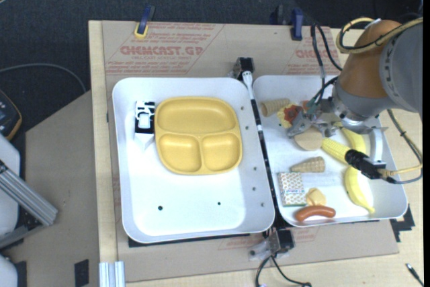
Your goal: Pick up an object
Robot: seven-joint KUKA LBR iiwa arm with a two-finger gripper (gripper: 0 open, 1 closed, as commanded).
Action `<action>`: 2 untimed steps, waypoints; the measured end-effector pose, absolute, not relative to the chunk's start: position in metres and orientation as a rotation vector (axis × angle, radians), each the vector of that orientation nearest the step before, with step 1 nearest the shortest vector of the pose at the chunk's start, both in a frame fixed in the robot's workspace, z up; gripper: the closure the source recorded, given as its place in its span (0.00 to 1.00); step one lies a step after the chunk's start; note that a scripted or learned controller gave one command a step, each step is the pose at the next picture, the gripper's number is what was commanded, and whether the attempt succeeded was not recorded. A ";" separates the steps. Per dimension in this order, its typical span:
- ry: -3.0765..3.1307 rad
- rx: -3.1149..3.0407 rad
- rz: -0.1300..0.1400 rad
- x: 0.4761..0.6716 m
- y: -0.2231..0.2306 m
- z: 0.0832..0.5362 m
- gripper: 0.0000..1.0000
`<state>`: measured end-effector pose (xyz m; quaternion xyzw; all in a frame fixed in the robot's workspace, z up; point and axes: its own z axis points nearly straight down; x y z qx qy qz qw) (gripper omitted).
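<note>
Our gripper [304, 124] is low near the right bin's [396, 201] top edge. We cannot tell its state; nothing lifted yet.

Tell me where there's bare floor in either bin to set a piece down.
Left bin: a wide bare strip between the yellow divided tray and the near rim, plus a narrow margin along its right wall. Right bin: crowded, with the gripper over the toy food, bananas, cone, and sausage; only small gaps there.
</note>
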<state>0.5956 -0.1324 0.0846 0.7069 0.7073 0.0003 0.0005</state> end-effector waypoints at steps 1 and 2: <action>2.218 2.220 0.003 0.596 -0.133 0.095 1.00; 2.217 2.217 0.005 0.599 -0.139 0.157 1.00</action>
